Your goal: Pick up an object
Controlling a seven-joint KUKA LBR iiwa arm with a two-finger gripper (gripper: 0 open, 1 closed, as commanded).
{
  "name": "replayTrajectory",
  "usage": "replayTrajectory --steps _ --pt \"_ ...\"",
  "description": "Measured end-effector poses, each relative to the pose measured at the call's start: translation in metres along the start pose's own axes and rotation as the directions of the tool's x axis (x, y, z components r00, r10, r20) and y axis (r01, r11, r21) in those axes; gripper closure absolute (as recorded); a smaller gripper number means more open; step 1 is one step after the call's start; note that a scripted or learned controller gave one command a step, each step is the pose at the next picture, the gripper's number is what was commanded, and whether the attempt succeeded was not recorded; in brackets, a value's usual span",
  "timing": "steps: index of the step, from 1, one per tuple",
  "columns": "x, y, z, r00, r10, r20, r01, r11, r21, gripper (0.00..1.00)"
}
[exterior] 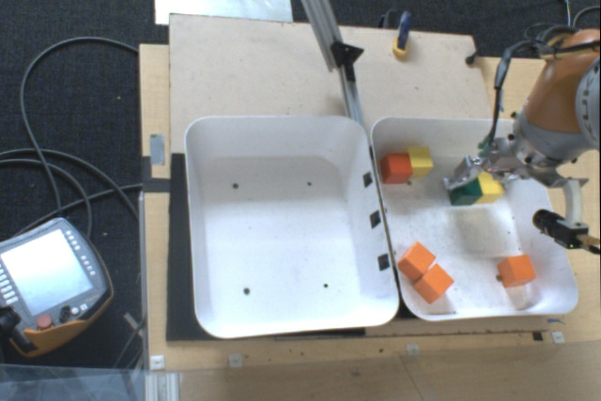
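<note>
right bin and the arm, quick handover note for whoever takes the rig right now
Gripper: down in the right bin, at the green block and the yellow block beside it. Cannot tell how the jaws stand or whether anything is held.
Other things in that bin: a red block touching a second yellow block near the far left corner, two orange blocks together at the near left, one orange block at the near right.
Done: arm is at a target.
Left: confirm a grasp and lift.
</note>
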State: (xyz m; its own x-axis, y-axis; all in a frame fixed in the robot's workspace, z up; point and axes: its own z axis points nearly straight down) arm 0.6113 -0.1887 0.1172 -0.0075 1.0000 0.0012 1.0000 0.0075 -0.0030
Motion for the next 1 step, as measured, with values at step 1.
replayTrajectory --steps 1 --pt "-0.0014 0.0001 -0.0151 1.0 -0.001 0.003 0.001 1.0 -0.004 1.0"
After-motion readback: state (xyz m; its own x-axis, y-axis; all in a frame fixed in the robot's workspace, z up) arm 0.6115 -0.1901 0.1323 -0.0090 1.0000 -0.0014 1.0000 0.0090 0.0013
